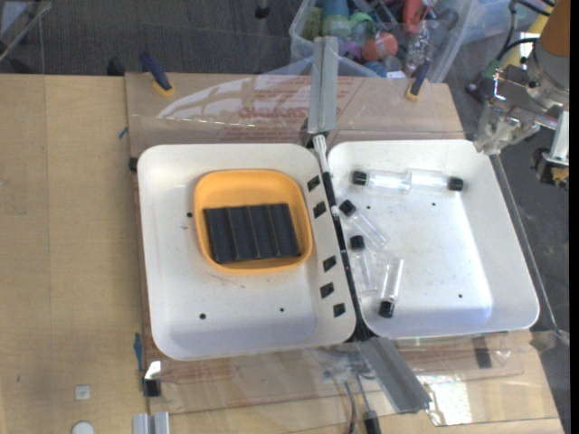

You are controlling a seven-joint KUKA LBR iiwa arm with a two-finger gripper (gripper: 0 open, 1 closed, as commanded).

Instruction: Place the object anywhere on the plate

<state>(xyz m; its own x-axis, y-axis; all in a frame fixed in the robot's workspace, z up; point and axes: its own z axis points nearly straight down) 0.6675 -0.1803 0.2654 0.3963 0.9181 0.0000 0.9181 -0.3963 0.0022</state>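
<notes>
An orange square plate [249, 181] sits in the left white bin [172, 315]. A dark ridged rectangular block [251, 231] lies flat on the plate. Several clear plastic tubes with black caps lie in the right bin [470, 242]: one long tube [407, 181] near the far wall, one [366, 229] near the divider, and one [389, 283] toward the front. My gripper [496, 132] hangs over the far right corner of the right bin, above its rim and away from the tubes. Nothing is visibly held in it.
A metal bar [323, 80] rises at the back between the bins. A clear box of coloured toys [389, 12] stands behind the bench. Black clips [327, 265] run along the divider. Wooden bench surface extends to the left.
</notes>
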